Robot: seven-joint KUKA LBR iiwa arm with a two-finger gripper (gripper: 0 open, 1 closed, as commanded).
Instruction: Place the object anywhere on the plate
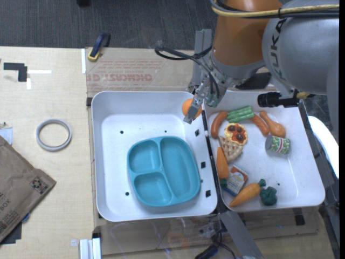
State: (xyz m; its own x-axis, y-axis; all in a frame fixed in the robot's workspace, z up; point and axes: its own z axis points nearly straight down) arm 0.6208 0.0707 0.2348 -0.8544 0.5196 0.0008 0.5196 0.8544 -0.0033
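Two white bins, one plate

the grey arm reaches in from the right, orange band above the wrist, its tool angled down and leftward, fingers pinching an orange object.

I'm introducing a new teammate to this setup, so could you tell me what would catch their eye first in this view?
The big orange-banded arm dominates the upper right, its gripper carrying a small orange object over the rim between the bins. Next comes the blue divided plate, alone in the left bin. The right bin is crowded with toy food.
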